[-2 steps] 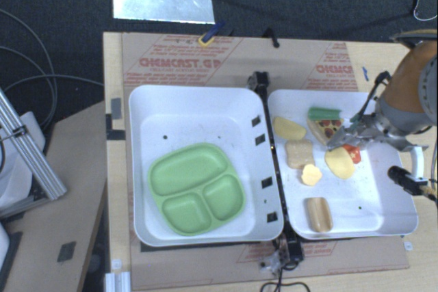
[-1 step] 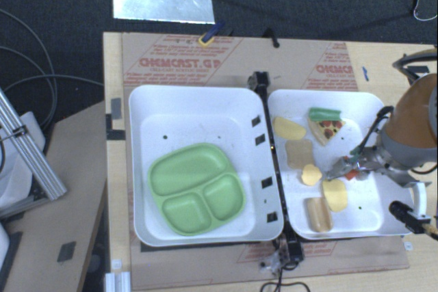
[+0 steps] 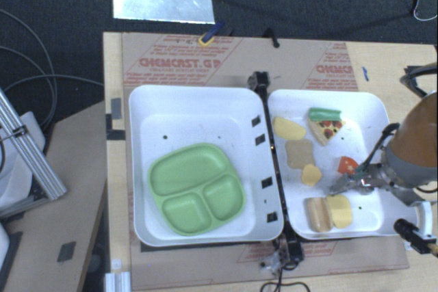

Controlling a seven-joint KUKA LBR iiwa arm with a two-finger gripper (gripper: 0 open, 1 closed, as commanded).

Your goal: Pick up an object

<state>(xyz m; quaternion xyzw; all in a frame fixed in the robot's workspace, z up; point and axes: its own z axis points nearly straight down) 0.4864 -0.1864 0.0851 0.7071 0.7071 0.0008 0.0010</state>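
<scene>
The right bin (image 3: 373, 106) holds several toy foods. A pizza slice (image 3: 326, 128) lies at the back with a green piece (image 3: 324, 113) above it, and a yellow piece (image 3: 289, 127) to their left. A tan piece (image 3: 298, 154) and a small yellow piece (image 3: 311, 174) lie in the middle. A bread roll (image 3: 317, 214) and a yellow block (image 3: 340, 210) sit side by side at the front. My gripper (image 3: 347, 184) reaches in from the right, low over the bin floor. It is just below a small red piece (image 3: 347, 164) and above the yellow block.
The left bin (image 3: 198, 102) holds a green divided plate (image 3: 196, 187). A black divider with clips (image 3: 268, 154) runs between the bins. The arm's orange band (image 3: 419, 147) fills the right bin's right edge. Cables lie off the bench to the left and back.
</scene>
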